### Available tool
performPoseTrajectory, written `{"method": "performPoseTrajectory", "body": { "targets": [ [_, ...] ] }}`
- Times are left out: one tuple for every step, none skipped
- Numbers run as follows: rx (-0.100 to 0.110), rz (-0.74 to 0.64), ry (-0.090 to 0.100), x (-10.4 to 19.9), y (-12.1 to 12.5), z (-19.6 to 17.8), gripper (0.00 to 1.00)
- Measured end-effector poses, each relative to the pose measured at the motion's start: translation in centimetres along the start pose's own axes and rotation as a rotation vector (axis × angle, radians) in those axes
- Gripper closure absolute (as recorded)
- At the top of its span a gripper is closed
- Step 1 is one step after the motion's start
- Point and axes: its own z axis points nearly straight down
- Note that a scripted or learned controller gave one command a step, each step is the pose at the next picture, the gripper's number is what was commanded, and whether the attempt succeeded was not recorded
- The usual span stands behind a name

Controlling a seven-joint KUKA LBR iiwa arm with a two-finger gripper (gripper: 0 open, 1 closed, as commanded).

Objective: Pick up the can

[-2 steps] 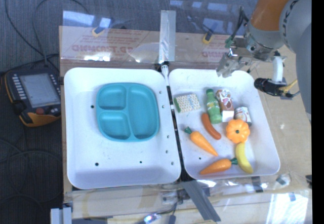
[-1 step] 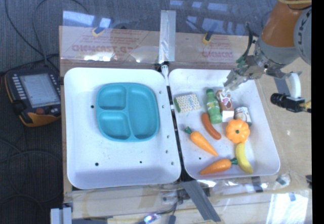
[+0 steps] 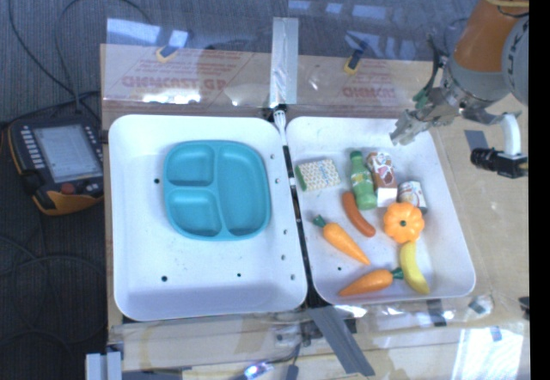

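The gripper (image 3: 406, 133) hangs above the far right corner of the right bin (image 3: 455, 279), and nothing is seen between its fingers; whether the jaws are apart or together I cannot tell, because they look too small and blurred. The can (image 3: 412, 195) lies near the right wall of this bin, just beside the small carton (image 3: 381, 174) and touching the top of the pumpkin (image 3: 403, 222). I judge that the task is in its approach step, and the grasp is not yet made. The next move calls for coming over the can and descending straight, because the neighbours leave little room for the fingers.
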Motion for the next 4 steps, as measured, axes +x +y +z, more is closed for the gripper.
{"method": "performPoseTrajectory", "body": {
  "targets": [
    [0.003,0.575,0.002,-0.4,-9.6,-0.6,1.0],
    [0.001,0.716,0.001,2.7,-12.1,6.4,1.0],
    [-0.008,0.832,0.003,3.7,-10.2,9.6,1.0],
    [0.004,0.625,0.004,3.0,-17.3,2.4,1.0]
  ]
}}
